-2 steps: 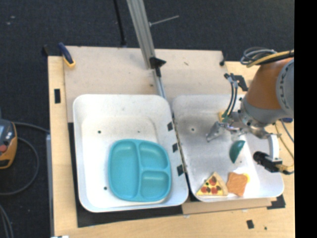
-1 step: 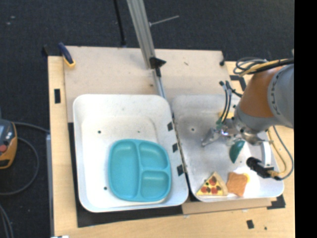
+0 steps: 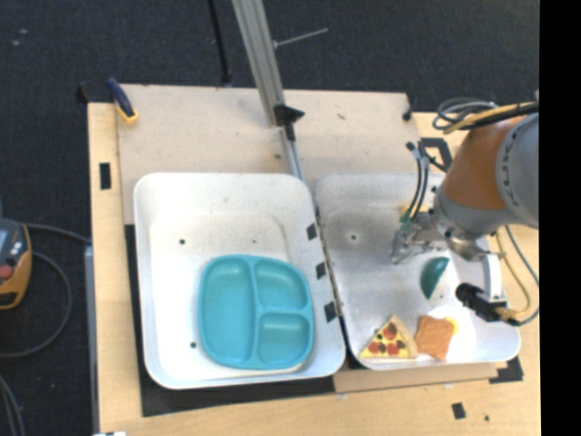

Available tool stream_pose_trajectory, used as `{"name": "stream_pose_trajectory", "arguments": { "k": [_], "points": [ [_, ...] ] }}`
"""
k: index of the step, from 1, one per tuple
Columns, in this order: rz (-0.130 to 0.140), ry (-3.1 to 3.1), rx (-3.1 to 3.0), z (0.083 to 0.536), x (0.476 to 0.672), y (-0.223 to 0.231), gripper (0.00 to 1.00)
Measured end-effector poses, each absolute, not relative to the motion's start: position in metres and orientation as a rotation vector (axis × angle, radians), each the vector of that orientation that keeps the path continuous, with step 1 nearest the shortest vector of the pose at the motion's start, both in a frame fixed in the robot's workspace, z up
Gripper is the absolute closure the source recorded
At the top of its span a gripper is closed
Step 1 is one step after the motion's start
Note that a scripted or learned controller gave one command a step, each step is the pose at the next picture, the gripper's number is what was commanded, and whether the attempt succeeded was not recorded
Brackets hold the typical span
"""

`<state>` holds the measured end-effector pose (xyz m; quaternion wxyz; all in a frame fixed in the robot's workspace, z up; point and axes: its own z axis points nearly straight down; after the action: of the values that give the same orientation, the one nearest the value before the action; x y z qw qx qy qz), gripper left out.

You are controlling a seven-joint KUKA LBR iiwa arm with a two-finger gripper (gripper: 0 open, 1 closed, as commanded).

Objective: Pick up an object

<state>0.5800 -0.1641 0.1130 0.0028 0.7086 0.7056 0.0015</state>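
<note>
Hanging over the right bin (image 3: 363, 198), the gripper (image 3: 406, 246) sits low; whether its fingers are spread, I cannot tell. A teal piece (image 3: 434, 275) lies just beside it, toward the near-right, its long axis running roughly near to far. Pizza (image 3: 388, 341) and toast (image 3: 435, 336) lie nearer the front wall.

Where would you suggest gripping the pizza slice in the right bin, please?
Probably across the pizza slice near its narrow tip, coming straight down: it lies flat, its wide crust edge sits against the bin's near wall, and the orange block crowds its right side.
</note>
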Motion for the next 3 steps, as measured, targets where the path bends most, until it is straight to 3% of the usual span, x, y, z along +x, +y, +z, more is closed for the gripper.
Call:
{"name": "stream_pose_trajectory", "arguments": {
  "k": [1,3],
  "points": [
    [0.005,2.218,2.214,0.173,0.590,-0.170,1.00],
    [0.005,2.219,2.213,0.271,0.585,-0.179,1.00]
  ]
}}
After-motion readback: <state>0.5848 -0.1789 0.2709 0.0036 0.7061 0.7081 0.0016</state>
